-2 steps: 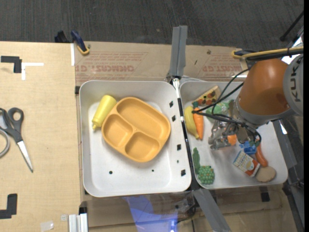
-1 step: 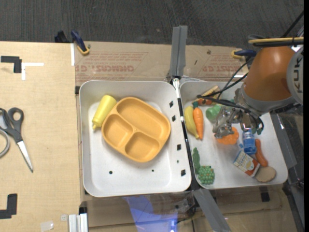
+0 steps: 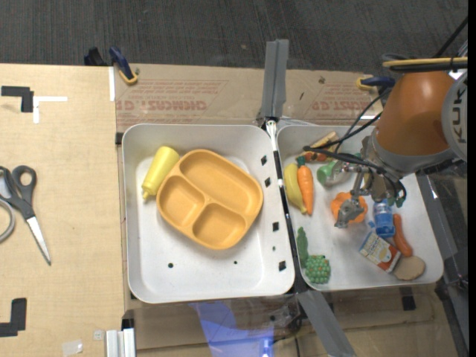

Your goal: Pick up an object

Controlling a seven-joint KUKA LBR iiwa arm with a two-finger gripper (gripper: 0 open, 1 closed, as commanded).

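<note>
The arm (image 3: pixel 420 114) came in from the right, its orange band hanging over the far part of the right bin (image 3: pixel 428 222). The gripper (image 3: pixel 370 193) sat low among the toys there, and whether its fingers were apart or together could not be told from this view. Just beside it lay an orange toy (image 3: pixel 348 208), touching or very nearly so. A blue bottle (image 3: pixel 383 220) stood just right of that, with a small carton (image 3: pixel 375 250) nearer the front. Over at the bin's left wall lay a carrot (image 3: pixel 305 188) next to a banana (image 3: pixel 292 187), and a green bumpy toy (image 3: pixel 317 268) sat at the near left corner. In the left bin (image 3: pixel 149 274) rested a yellow divided plate (image 3: pixel 210 198), with a yellow bottle (image 3: pixel 159 171) on its left.
</note>
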